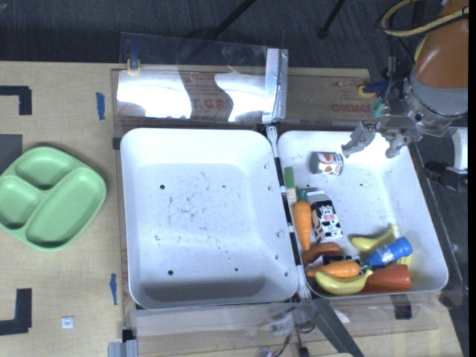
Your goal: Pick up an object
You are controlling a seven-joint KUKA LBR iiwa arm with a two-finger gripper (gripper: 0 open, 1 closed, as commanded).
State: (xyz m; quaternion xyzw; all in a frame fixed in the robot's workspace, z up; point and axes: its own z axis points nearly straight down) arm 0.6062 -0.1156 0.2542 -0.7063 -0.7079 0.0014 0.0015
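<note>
We log the tool point(375, 141) above the right bin's point(424, 199) far edge, fingers spread, nothing between them. Just beside it on the bin floor lies a small can point(326, 163) on its side. Along the divider: a carrot point(302, 224) and a cow-print carton point(326, 221). Near corner: bananas point(343, 280), a blue bottle point(390, 253). On the counter point(59, 288), a green tray point(49, 196).

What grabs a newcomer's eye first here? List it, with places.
The bright heap of toy food packed into the near corner of the right bin, bananas, carrot and a blue bottle. Next, the green divided plate on the bench at far left. Then the gripper over the right bin's far edge, near a small can.
</note>
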